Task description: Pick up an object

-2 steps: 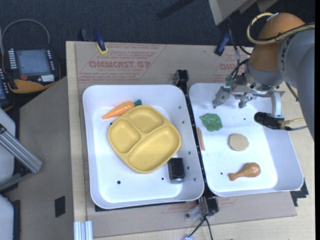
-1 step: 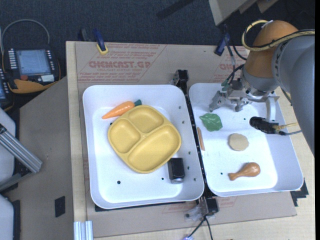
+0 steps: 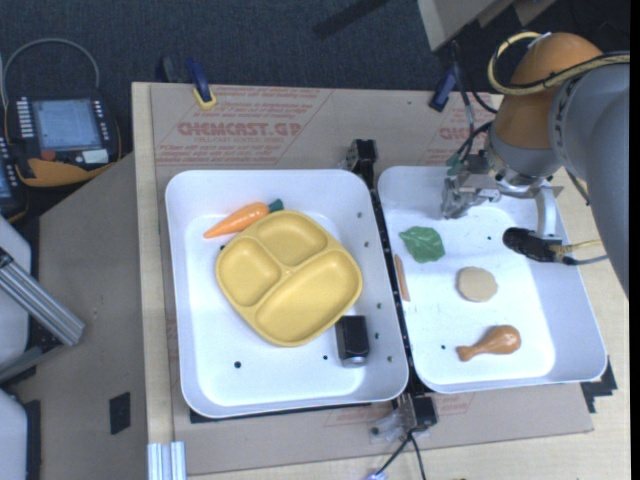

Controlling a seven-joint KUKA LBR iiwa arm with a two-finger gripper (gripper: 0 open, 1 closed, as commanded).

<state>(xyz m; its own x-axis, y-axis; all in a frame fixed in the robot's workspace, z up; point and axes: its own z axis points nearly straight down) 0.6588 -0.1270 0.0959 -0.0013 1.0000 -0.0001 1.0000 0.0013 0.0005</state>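
The right bin [image 3: 570,358] holds a green leafy piece [image 3: 423,243], a round beige biscuit [image 3: 478,285] and a brown drumstick [image 3: 492,343]. A thin brown stick [image 3: 400,276] lies along that bin's left wall. My gripper [image 3: 461,204] hangs over the bin's far left part, just above and to the right of the green piece, with nothing visibly in it. In the left bin [image 3: 190,268] there are a yellow divided plate [image 3: 288,278], an orange carrot [image 3: 236,219] at its far left edge and a black block [image 3: 352,337] at its near right edge.
The two bins stand side by side on a cardboard sheet [image 3: 300,118], with a narrow black divider [image 3: 385,258] between them. The arm [image 3: 560,98] comes in over the right bin's far corner. A pendant screen [image 3: 62,128] sits off the bench at the left.
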